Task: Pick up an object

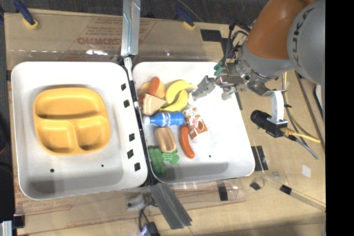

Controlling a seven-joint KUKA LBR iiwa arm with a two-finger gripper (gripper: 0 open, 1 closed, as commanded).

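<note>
We judge the task barely begun — nothing is lifted yet. The arm (287,25) reaches in from the right and its hand (203,87) hovers over the right bin (227,146), just beside the banana (178,94). Whether the hand is released or clenched we cannot tell from this slanted view, and we see nothing between it and the pile that would count as a catch.

What is left is the whole grasp: closing on one item and raising it clear of the bin.

The likeliest target, in our judgement, is the banana, since it lies nearest the hand. It is bright yellow, curved and smooth-looking, resting against a tan wedge (153,103) and an orange piece (154,85) at the bin's upper left. Below it lie a blue-and-white bottle (166,119), a small red packet (195,121), a hot dog in a bun (166,139), a red sausage (187,143) and a green leafy piece (159,160) — all crowded close, several touching.

The left bin (33,174) holds a yellow divided tray (71,119), well apart from the hand.
</note>
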